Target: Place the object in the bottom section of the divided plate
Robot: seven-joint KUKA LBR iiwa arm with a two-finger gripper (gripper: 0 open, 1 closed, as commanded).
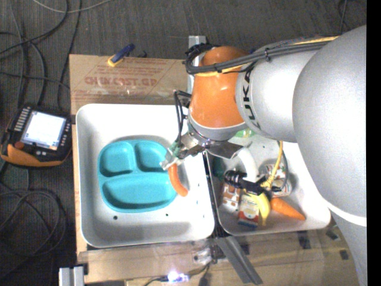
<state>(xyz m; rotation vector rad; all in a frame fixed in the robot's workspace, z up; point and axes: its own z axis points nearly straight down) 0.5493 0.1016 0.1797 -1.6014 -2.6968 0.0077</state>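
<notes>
Orange and slim, the sausage [177,180] hangs from the claw [172,161], clamped on its top end, over the plate [128,189] rim; we judge it light, rubbery, slippery.

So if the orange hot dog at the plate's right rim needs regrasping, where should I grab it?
Probably across the middle of the orange hot dog, from above. It lies long and narrow, slanted along the blue divided plate's right rim, so fingers should close across its short width, beneath the gripper.
</notes>
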